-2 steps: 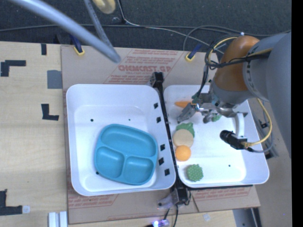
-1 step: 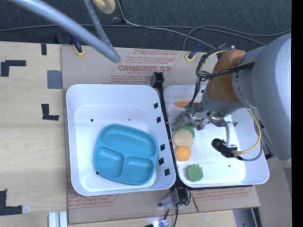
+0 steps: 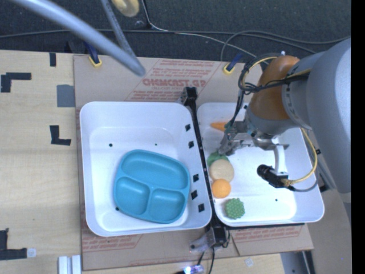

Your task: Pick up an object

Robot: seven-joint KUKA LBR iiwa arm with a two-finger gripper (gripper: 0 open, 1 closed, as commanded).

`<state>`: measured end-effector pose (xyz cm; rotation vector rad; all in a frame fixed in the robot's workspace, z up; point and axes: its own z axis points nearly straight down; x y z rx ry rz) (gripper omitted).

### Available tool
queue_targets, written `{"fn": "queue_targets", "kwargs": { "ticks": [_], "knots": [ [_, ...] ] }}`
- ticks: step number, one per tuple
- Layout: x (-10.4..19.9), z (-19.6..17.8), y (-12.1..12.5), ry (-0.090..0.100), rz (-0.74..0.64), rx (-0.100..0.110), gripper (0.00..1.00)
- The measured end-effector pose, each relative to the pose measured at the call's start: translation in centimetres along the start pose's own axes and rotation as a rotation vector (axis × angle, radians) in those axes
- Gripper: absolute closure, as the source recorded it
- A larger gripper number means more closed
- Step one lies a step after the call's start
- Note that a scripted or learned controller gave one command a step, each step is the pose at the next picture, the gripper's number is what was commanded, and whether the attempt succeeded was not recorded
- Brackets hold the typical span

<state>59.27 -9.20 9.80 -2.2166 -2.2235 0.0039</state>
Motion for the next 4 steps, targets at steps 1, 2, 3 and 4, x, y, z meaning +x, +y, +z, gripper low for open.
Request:
{"fn": "queue_targets", "kwargs": {
  "ticks": [1, 2, 3, 4],
  "knots": [
    [-0.7, -6.0, 0.5, -0.001, 0.002, -0.008, 1.0],
    [-1.4, -11.0, 1.2, 0.0, 0.002, -0.005, 1.0],
    [-1.6, -15.9, 0.3, 0.0, 0.002, -0.005, 1.0],
    [-1.6, -17.5, 0.3, 0.0, 0.002, -0.003, 1.0]
  ]
}}
